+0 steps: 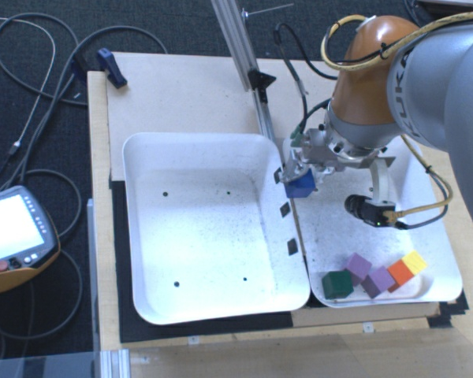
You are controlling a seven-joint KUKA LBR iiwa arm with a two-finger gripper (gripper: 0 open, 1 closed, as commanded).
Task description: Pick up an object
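Here the grey arm [426,77] with its orange band is seen in the upper right of the frame, bent down over the right white bin [437,211]. The claw [301,178] is placed just right of the middle of the frame, close to the wall where the two bins meet. A blue block [301,184] is seen at the tip of the claw, pressed between its fingers, so the claw is closed around this block (the fingers themselves are mostly hidden by the wrist and the block). Whether the block is lifted clear of the bin floor cannot be told from this slanted view.

In the lower right of the frame, at the near edge of the right bin, the other blocks are gathered: a green block [337,283], two purple blocks [359,266] [374,282] just beside it, an orange block [401,276] and a yellow block [415,262]. These lie close together, some of them touching, and well apart from the claw.

The left white bin [142,164] is seen in the middle left of the frame, resting on the pale worktop [173,93]. A handheld control pendant [16,231] with a lit screen is lying on the dark floor at the left edge of the frame.
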